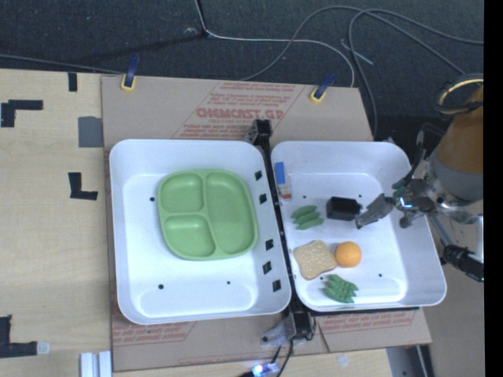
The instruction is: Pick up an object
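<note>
Black block (342, 208) lies in the right bin (393, 159), above the orange ball (348, 254), long axis roughly left-right. My jaws (376, 210) sit just right of the black block, level with it; can't tell if they're apart or together. Toast (314, 259) left of the orange ball.

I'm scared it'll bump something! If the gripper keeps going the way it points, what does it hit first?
Probably the black block. The gripper points left toward it, and it lies closest. Height is hard to judge, so it might pass above.
</note>
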You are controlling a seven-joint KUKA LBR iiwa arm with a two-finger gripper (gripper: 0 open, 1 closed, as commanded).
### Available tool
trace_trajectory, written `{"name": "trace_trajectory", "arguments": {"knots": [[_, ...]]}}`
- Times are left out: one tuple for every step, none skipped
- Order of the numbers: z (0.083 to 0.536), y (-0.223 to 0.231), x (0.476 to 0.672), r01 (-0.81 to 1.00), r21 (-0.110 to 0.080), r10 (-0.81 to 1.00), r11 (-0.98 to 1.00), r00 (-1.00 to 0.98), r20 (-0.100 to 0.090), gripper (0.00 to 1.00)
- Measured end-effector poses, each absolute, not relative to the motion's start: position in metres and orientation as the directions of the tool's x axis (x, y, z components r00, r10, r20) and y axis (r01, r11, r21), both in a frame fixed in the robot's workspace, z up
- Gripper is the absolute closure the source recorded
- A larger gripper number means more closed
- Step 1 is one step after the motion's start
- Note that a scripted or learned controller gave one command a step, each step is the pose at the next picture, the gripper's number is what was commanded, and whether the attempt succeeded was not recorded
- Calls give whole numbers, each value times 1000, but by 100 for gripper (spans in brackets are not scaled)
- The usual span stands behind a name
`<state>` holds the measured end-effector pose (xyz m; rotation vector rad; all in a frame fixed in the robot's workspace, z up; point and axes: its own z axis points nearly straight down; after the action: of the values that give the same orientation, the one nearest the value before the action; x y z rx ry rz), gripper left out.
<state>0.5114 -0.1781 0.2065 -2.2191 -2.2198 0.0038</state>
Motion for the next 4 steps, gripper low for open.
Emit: {"name": "trace_trajectory", "arguments": {"knots": [[151,-171,503,1000,-5,1000,0,0,1,0],[88,-170,501,1000,-2,1000,-1,1,0,0],[102,-170,503,1000,2,1000,1,-1,0,100],[144,-169,500,1000,1,1000,1,-1,0,100]]}}
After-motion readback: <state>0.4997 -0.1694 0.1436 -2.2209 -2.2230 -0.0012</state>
